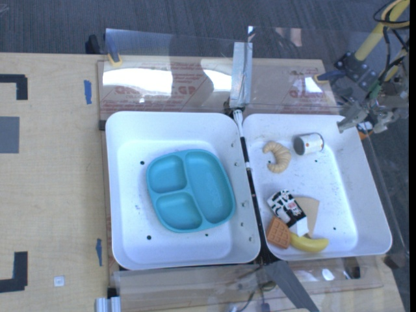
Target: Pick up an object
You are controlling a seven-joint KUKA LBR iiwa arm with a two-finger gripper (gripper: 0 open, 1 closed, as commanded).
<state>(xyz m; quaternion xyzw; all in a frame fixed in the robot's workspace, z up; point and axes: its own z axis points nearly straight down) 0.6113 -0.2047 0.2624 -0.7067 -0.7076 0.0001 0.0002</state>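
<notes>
The right bin [351, 194] holds a tan croissant [279, 156] and a small silver can [308, 143] lying on its side near the back. A black-and-white patterned piece [286, 205], a beige wedge [311, 212], an orange waffle [279, 234] and a yellow banana [309, 242] crowd together at the front. My gripper [365, 119] hangs at the bin's back right corner, over the rim, to the right of the can and apart from it. Nothing shows in its grasp.
The left bin [123, 174] bears a blue three-section plate [190, 189]. A clear plastic wall [195, 77] stands behind both bins. Yellow cables [383, 25] trail above the arm at the upper right. A tan board [45, 174] lies to the left.
</notes>
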